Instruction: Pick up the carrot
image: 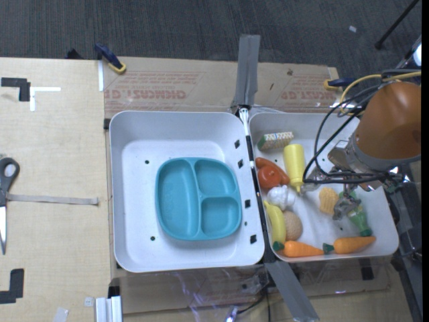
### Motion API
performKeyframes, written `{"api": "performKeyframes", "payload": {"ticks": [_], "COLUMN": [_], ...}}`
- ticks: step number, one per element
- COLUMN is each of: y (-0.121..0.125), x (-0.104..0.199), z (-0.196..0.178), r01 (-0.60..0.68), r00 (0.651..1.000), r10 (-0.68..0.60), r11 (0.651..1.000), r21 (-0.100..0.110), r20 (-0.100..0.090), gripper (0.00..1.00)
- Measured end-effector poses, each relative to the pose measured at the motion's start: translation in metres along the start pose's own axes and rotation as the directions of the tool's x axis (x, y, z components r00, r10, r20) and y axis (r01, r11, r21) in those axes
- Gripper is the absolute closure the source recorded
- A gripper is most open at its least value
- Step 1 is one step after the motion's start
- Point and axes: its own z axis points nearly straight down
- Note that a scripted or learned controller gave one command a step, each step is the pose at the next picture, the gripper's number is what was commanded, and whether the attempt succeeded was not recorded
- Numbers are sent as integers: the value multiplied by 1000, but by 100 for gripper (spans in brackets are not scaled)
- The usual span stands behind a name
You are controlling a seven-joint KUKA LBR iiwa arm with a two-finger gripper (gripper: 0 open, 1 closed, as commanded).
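Two orange carrots lie along the front wall of the right bin (389, 210): one carrot (301, 249) at the front left, the other carrot (353, 244) at the front right. My gripper (346, 206) hangs low over the right part of this bin, just behind the right-hand carrot and apart from it. It is next to a green toy (360, 220) and a pale yellow piece (327, 200). Nothing orange is in the gripper. The arm's orange band (395, 119) rises above it at the right.
The right bin also holds a banana (275, 221), a tan egg-shaped toy (291, 225), a white garlic (279, 195), a red pepper (270, 173), a yellow bottle (293, 164) and a corn cob (278, 138). A teal divided plate (199, 198) sits in the left bin (127, 180). Cables (328, 146) loop over the right bin.
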Motion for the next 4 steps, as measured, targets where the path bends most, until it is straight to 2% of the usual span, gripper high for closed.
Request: {"api": "performKeyframes", "payload": {"ticks": [1, 2, 3, 4], "y": [18, 16, 16, 15], "x": [22, 18, 18, 15], "z": [0, -11, -11, -22], "r01": [-111, -109, -108, -106], "r00": [994, 994, 994, 994], "r10": [111, 109, 108, 106], "r11": [994, 994, 994, 994], "r21": [0, 5, 5, 9], "r20": [-1, 5, 5, 10], "gripper": [0, 100, 0, 100]}}
